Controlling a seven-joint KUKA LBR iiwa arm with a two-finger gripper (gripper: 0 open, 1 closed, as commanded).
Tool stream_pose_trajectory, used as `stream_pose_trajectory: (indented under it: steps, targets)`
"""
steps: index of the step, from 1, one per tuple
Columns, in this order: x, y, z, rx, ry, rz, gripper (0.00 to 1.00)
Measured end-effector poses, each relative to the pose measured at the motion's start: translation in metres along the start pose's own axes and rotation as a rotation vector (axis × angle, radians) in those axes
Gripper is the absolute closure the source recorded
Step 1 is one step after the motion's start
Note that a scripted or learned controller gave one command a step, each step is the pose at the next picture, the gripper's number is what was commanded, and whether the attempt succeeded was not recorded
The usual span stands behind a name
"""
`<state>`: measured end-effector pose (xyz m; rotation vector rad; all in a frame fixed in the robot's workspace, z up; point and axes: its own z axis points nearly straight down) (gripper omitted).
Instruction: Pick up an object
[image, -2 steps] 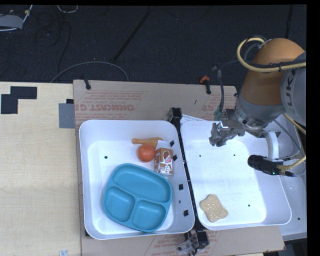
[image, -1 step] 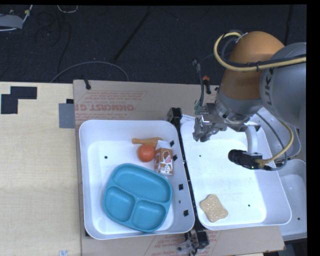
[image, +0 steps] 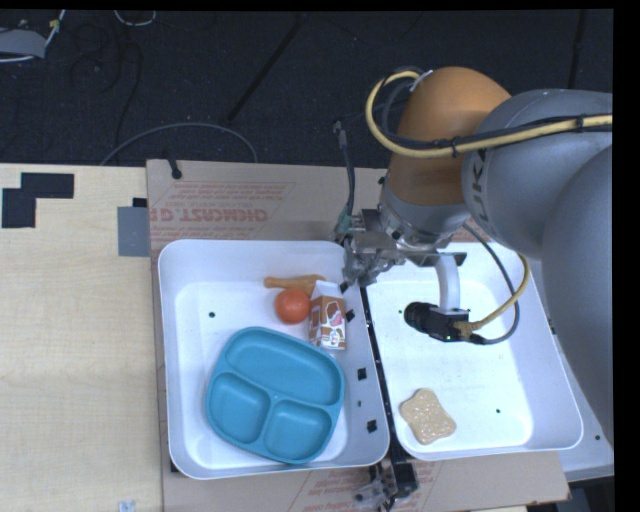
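Observation:
My gripper (image: 358, 266) hangs over the divider between the two bins, at the back right corner of the left bin (image: 185, 300). Just below and left of it stands a small brown and white carton (image: 328, 324). An orange-red ball (image: 293, 306) lies beside the carton, with an orange carrot-shaped piece (image: 293, 283) behind it. A blue divided plate (image: 272, 395) fills the front of the left bin. In the right bin (image: 520, 400), a beige bread-like slice (image: 428, 416) lies near the front left. Nothing shows between the gripper's tips.
The grey arm with its orange band (image: 450, 110) covers the back of the right bin. A black connector on a cable (image: 437, 322) hangs over that bin's middle. Cardboard (image: 240, 205) lies under both bins, with wooden bench (image: 70, 330) to the left.

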<state>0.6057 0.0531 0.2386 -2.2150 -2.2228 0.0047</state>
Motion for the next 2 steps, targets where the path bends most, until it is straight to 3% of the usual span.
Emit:
stream_pose_trajectory:
  steps: [1,2]
  targets:
    - [0.0472,0.0208,0.0034,-0.003,0.0,0.0,1.0]
    - [0.0462,0.0198,0.0033,-0.001,-0.001,0.0,0.0]
